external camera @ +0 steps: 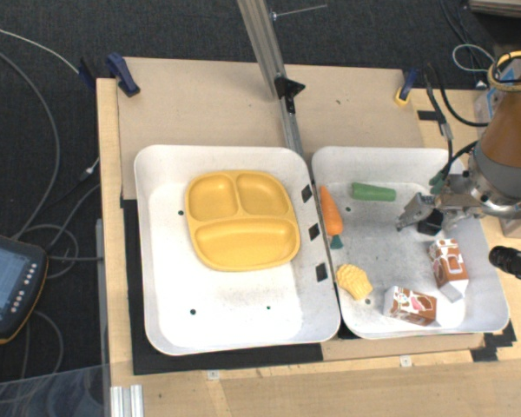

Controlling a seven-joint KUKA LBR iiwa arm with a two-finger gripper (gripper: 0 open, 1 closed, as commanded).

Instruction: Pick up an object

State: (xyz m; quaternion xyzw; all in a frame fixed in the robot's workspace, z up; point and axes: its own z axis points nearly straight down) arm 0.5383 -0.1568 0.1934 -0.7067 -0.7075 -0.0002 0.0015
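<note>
A yellow divided plate (241,218) lies in the left bin (156,320); the right bin (391,159) holds a carrot (331,211), green stick (372,192), corn (354,281) and two cartons, with the gripper (424,215) hovering, possibly open, at its right side

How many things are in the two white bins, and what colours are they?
Yellow: 2, the divided plate and the small corn piece
Orange: 1, the carrot
Green: 1, the long green piece
Brown and white: 2, the two little cartons
Total: 6
</note>
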